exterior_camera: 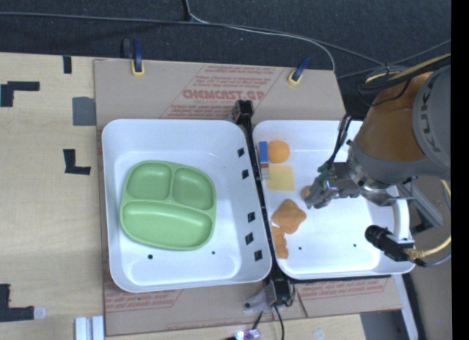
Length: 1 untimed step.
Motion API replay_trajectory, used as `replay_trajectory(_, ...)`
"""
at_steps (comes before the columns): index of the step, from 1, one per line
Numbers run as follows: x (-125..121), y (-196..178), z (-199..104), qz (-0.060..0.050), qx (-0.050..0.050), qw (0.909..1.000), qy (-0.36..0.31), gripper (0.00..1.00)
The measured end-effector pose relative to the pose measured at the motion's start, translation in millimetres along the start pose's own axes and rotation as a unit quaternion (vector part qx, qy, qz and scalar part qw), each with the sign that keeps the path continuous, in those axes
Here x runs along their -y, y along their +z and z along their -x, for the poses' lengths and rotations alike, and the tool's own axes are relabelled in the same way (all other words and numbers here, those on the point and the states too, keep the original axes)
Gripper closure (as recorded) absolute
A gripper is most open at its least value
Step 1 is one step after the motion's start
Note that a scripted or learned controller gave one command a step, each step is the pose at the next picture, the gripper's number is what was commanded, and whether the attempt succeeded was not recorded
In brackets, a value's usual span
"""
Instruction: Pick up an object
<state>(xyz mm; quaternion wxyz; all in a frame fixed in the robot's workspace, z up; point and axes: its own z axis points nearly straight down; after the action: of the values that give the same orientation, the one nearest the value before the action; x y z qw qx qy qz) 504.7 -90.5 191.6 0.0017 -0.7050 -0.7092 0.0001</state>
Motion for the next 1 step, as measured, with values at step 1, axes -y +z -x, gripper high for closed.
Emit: replay_trajectory(1,-3.2,-15.1,-55.9,0.001,0.000,1.0000,-0.001,1.00)
